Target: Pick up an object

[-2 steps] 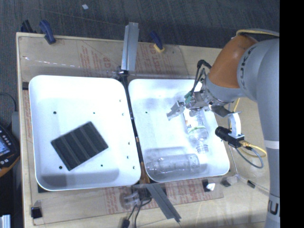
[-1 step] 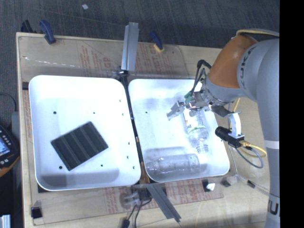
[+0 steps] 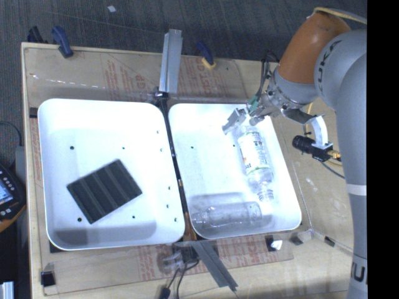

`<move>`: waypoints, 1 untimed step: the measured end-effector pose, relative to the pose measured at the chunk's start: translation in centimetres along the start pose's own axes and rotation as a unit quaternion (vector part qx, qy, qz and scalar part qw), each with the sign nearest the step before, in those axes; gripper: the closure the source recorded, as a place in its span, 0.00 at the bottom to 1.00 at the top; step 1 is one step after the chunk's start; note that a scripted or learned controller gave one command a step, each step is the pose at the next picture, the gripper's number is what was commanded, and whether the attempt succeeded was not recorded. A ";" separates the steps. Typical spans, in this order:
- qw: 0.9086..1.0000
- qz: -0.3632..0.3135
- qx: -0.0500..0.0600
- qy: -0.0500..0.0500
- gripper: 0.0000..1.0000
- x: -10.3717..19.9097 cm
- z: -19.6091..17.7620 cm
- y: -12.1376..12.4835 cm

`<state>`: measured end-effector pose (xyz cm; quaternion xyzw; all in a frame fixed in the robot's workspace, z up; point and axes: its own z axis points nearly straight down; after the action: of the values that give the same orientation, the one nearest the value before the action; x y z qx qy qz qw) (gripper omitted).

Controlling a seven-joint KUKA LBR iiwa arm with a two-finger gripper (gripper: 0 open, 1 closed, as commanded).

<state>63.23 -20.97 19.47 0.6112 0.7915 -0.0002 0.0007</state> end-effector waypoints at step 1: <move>0.999 -0.037 0.001 0.001 0.00 0.5 1.8 -1.3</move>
<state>61.80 -20.80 17.72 0.5811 0.8138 -0.0005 -0.0009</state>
